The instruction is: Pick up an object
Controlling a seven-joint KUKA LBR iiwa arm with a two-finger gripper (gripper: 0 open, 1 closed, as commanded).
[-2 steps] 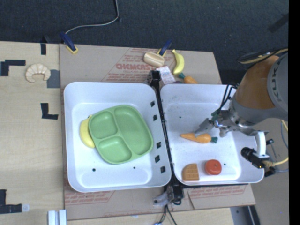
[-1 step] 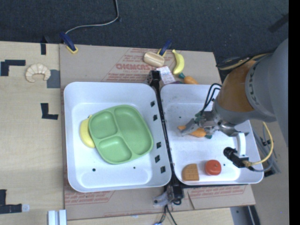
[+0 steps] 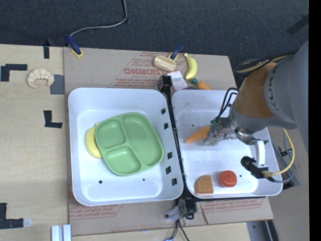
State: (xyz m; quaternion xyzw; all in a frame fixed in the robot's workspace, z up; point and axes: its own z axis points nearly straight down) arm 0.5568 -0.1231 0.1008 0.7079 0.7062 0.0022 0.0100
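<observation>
An orange carrot-shaped piece [image 3: 196, 134] lies in the right bin [image 3: 200, 104], near its left wall. My gripper [image 3: 215, 133] is down in that bin, right at the carrot's right end and touching or nearly touching it. The wrist hides the contact point. A red tomato-like ball [image 3: 228, 178] and a brown bread slice [image 3: 203, 184] sit near the front of the same bin, apart from the gripper.
The left bin [image 3: 80, 104] holds a green divided plate [image 3: 129, 143] with a yellow banana [image 3: 92, 142] tucked under its left edge. Behind the bins lie a bread roll [image 3: 164, 62], a second banana [image 3: 190, 67] and a small packet [image 3: 176, 79]. A croissant [image 3: 40, 77] rests far left.
</observation>
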